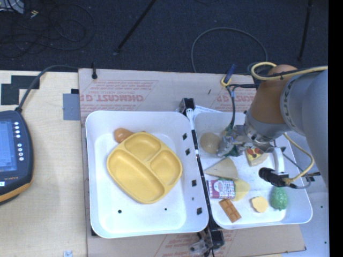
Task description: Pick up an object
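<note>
The tool (231, 146) is low inside the right bin (300, 216), at its upper part, and I cannot tell if it is wide, narrow or holding something, because the wrist covers it from above. Just to its left lies a round beige object (209, 142), nearly touching it. Just below it is a pale wedge (223, 168), and to its right a small pizza-slice toy (255, 155). Further below are a small packet with a red label (221, 188), a brown bar (230, 210), a yellow piece (260, 204) and a green toy (278, 198). The left bin (102, 218), well apart from the tool, carries a yellow divided plate (143, 166). The risk I see is crowding: the objects near the tool are close together, so it may push one sideways instead of taking it, or catch two at once. The round one could also roll away toward the bin wall.
</note>
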Robot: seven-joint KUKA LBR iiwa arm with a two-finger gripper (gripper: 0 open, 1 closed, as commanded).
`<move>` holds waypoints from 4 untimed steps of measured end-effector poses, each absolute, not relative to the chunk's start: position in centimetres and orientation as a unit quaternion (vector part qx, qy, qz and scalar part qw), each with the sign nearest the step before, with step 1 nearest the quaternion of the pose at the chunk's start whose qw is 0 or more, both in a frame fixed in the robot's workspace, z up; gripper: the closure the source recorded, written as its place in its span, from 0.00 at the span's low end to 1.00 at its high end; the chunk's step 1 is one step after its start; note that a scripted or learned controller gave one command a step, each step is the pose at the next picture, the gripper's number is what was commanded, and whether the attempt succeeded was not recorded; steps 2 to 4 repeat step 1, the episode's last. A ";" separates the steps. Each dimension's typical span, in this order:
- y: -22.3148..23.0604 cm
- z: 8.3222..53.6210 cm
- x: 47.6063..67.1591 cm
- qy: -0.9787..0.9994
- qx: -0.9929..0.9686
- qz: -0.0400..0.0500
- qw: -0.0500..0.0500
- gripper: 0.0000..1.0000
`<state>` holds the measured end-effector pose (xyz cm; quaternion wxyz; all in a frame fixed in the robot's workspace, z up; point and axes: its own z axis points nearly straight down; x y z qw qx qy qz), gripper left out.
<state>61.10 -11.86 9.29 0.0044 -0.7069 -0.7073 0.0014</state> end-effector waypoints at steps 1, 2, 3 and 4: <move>-4.8 19.0 62.0 -0.710 -0.704 -0.002 0.000 1.00; -4.8 19.0 62.0 -0.710 -0.704 -0.002 0.000 1.00; -4.8 19.0 62.0 -0.710 -0.704 -0.002 0.000 1.00; -4.8 19.0 62.0 -0.710 -0.704 -0.002 0.000 1.00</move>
